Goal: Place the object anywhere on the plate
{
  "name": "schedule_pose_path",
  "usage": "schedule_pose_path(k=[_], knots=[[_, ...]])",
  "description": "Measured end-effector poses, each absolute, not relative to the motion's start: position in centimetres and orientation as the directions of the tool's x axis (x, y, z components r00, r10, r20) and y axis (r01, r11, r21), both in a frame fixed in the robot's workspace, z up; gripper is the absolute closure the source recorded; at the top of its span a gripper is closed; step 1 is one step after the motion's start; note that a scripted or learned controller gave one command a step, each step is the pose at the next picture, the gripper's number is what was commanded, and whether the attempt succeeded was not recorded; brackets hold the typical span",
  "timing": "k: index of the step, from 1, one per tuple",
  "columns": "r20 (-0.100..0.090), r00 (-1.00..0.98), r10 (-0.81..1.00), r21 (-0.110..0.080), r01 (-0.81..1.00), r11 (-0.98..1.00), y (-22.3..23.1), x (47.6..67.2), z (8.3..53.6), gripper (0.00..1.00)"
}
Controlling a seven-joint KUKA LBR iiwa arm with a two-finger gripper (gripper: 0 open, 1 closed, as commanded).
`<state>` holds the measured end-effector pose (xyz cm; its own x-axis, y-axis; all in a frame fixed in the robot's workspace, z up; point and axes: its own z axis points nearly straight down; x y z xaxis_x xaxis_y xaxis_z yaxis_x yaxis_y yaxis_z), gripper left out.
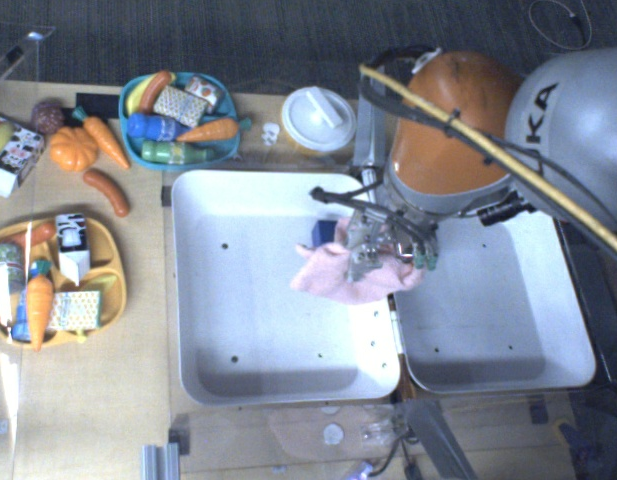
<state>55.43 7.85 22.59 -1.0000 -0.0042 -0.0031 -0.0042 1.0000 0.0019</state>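
A pink plate (328,273) lies at the right side of the left white bin (248,318), reaching to the divider between the bins. A small blue object (324,233) sits at the plate's far edge, partly hidden by the wrist. My gripper (373,253) hangs low over the plate's right half, just right of the blue object. The orange-banded wrist covers the gripper from above.
The right bin (498,338) lies under the arm. On the bench to the left are a blue bowl (178,118) of toy food, a yellow dish (58,283) of toys, a toy pumpkin (70,150) and a sausage (108,193). A white lid (318,118) sits behind the bins.
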Motion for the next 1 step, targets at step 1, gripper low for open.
schedule_pose_path(k=[1], knots=[[-0.004,-1.000,-0.004,0.002,-0.004,1.000,7.83,55.45,22.63,0.00]])
